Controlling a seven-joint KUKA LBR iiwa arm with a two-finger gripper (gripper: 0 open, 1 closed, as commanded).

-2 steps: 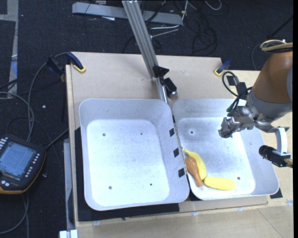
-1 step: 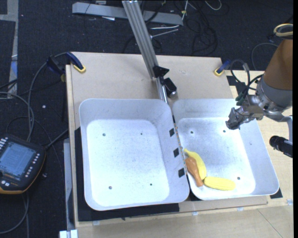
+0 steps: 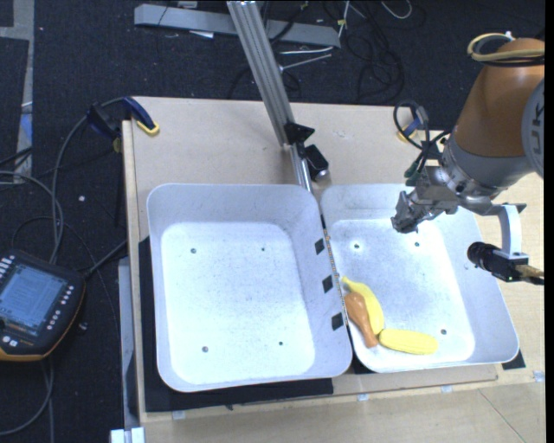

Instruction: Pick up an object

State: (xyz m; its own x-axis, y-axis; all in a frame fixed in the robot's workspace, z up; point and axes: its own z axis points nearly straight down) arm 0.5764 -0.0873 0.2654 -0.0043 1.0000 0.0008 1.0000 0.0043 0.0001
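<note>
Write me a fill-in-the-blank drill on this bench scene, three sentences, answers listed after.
1. The yellow and orange objects lie in the ____ bin as the camera sees it.
2. The gripper hangs over the ____ part of that bin, apart from the objects.
3. The band above the arm's wrist is ____.

Missing words: right; far; orange

Tan desk [image 3: 216, 143] on dark floor [image 3: 61, 60]. Slanted aluminium pole [image 3: 268, 73] from top centre down to desk, black clamp [image 3: 308, 156] at base, just above gap between bins. Blue-handled clamp [image 3: 130, 114] with yellow tip on desk's far-left corner. Grey-screened pendant controller [image 3: 30, 303] on floor at left, touching frame edge. Black cables [image 3: 61, 199] looping between pendant and desk. Grey metal bracket [image 3: 190, 19] lying near top edge.
</note>
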